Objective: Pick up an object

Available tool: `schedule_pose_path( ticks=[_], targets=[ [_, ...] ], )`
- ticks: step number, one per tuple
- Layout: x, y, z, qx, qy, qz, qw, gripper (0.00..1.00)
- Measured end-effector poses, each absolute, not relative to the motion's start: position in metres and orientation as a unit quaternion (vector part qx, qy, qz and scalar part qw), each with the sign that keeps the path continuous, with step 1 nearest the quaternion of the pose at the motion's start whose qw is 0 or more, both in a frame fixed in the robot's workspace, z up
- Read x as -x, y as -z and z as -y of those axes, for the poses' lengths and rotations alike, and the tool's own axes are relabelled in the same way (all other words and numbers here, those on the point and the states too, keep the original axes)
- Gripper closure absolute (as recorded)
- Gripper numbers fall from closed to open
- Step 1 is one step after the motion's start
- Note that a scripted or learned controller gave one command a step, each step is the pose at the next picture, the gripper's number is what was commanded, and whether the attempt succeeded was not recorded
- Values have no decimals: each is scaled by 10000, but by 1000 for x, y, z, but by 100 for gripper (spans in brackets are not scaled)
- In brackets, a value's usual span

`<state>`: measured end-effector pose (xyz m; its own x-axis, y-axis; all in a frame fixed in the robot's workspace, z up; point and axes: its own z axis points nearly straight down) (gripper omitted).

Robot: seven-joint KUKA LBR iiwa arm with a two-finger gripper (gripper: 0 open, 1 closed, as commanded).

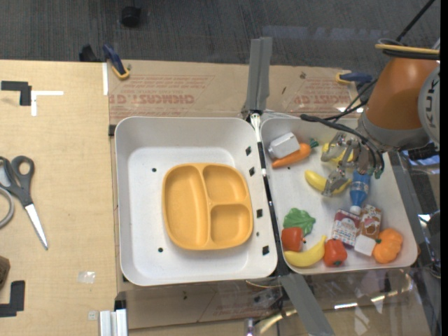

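Camera view, looking down at a slant, has the right bin as the place to reckon from: it holds all the loose toy food, which is why the arm reaches into it rather than the left bin, where a yellow divided plate lies alone in the middle.

The gripper hangs low over the upper middle of the right bin, beside its far wall. Its fingers are hidden among metal and cabling, so I cannot tell whether they stand open or have closed on anything.

Just beside and below the gripper lies a small yellow banana, and a blue bottle stands near on the arm's side; either looks the likeliest target. A carrot and a grey block sit toward the bin's far left corner. Along its near edge lie a larger banana, a red pepper, a tomato under a green leafy piece, red packets and an orange fruit.

A pair of scissors rests on the table, well apart from both bins.
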<state>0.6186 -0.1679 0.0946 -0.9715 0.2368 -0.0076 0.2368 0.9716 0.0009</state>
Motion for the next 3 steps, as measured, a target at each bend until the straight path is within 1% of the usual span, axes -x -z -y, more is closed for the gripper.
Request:
schedule_pose_path(
  ticks=[1,2,3],
  targets=[
    [-620,-106,168,-1177,10,-9930,71,100],
    [-570,-95,114,-1899,-8,-9818,31,100],
    [-596,-255,48,-3154,5,-9489,13,100]
  ],
)
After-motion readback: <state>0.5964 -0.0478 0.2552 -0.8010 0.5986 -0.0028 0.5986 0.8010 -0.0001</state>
